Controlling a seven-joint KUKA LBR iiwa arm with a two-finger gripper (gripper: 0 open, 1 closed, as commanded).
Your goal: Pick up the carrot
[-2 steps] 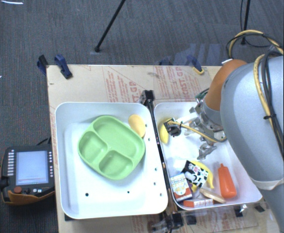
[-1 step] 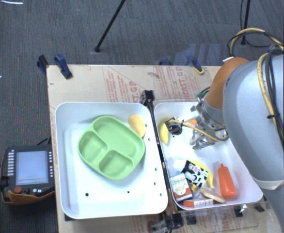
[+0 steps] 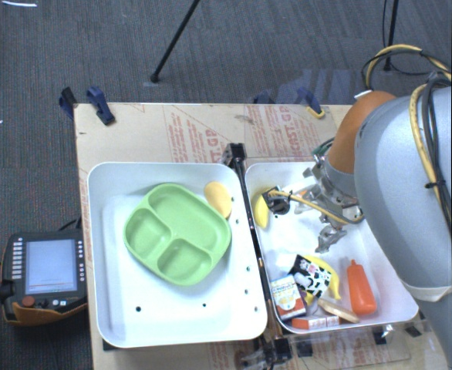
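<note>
Nearest the front wall of the right bin, a tan stick and a small carton lie just in front of the carrot and off to its green-plate side. The carrot itself lies lengthwise close to the bin's outer wall, under the shoulder of my arm. Just beside it, on the same plate-ward side, are a thin yellow piece and a black-and-white cow-patterned toy, near enough that I cannot say whether the yellow piece touches it. That crowding is my main worry: if I come down slightly plate-ward of the carrot, I expect to catch the yellow piece or the toy instead, or push the carrot against the wall so that it rolls. The wall is the other risk, since there is little room on the carrot's outer side. My end effector hangs beyond the carrot, further back in the bin, carrying nothing, and I cannot tell whether it is apart or together. Further still from the carrot, a yellow fruit lies by the divider. Beyond that, in the left bin, sits the green plate.
</note>
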